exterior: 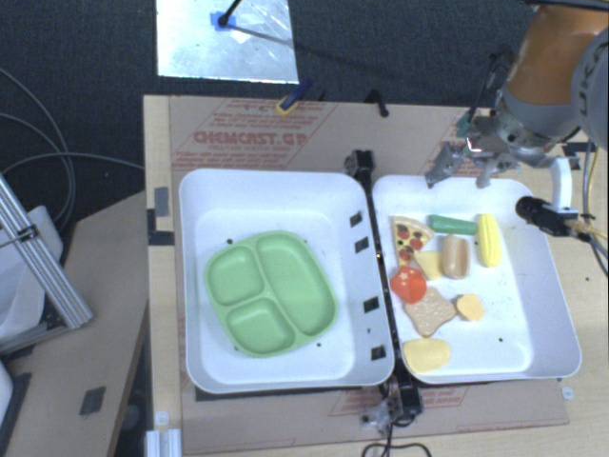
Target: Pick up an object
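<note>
**A:** Gripper (pixel 468 168) first: your fingers (pixel 440 171) hang spread apart with nothing between them, above the twelve o'clock rim of the right bin (pixel 547 303).

**B:** So where's my pick?

**A:** Take it near to far. At six o'clock in that bin lies a yellow piece (pixel 425 354). Past it come a toast slice (pixel 430 311), an orange chunk (pixel 469 307) and a tomato (pixel 408 283). Farthest are a hot dog (pixel 455 255), a pizza slice (pixel 410 234), corn (pixel 489 239) and a green pod (pixel 451 224).

**B:** What could spoil it?

**A:** The crowding, I'd judge. The middle pieces touch, so your fingers may land on a neighbour and nudge the target aside. The pod, nearest your gripper, lies close to the rim, so a finger could strike the wall. The green plate (pixel 271 291) in the left bin (pixel 219 198) sits well clear.
</note>
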Tool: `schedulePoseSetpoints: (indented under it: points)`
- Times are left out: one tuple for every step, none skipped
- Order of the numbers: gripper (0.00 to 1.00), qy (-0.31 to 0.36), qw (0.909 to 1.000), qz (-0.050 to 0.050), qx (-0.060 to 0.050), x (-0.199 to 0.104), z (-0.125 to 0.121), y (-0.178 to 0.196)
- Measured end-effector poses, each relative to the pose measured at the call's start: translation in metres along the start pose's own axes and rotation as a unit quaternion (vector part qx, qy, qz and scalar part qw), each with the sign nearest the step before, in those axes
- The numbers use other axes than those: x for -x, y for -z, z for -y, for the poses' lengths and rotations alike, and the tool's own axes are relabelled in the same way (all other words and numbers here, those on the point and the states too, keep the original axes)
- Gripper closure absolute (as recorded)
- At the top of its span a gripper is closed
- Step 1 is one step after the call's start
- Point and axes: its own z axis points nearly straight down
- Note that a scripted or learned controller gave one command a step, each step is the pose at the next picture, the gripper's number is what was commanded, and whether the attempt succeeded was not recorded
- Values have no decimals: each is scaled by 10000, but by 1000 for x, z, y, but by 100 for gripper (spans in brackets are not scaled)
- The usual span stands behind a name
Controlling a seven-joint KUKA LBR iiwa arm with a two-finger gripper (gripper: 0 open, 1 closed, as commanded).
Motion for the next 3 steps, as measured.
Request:
schedulePoseSetpoints:
  points:
    - [0, -19, 10000, -17, -76, -3, 83, -125]
    - [0, 39, 10000, -18, 23, -74, 143, -18]
    - [100, 7, 10000, -5, 17, -70, 140, -13]
